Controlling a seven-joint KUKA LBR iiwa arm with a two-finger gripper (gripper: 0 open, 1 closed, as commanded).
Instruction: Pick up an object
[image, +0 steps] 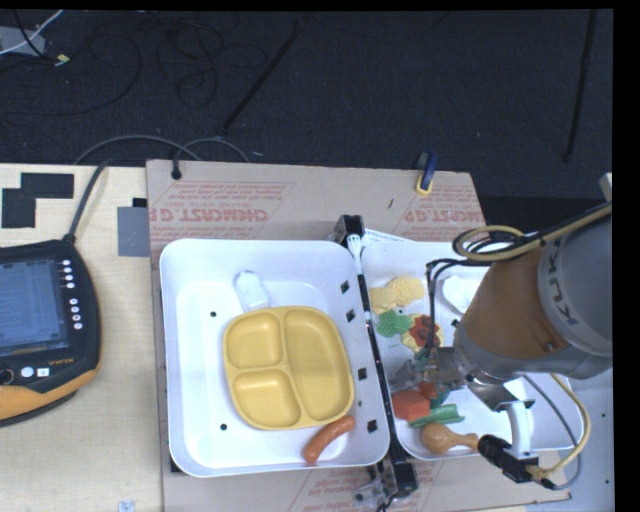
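Nothing's grabbed yet as far as I can tell. Using the yellow divided plate (288, 366) as the landmark: nearest the camera, an orange sausage (328, 438) lies just off its lower right corner. To its right, across the bin wall, sit a drumstick toy (448, 437), a red piece (410, 404) and a green one (434, 414). The gripper (432, 372) hangs right above that pile; can't tell how its claw is set. Further back, a pale yellow toy (398, 293). So the pick itself is still left.
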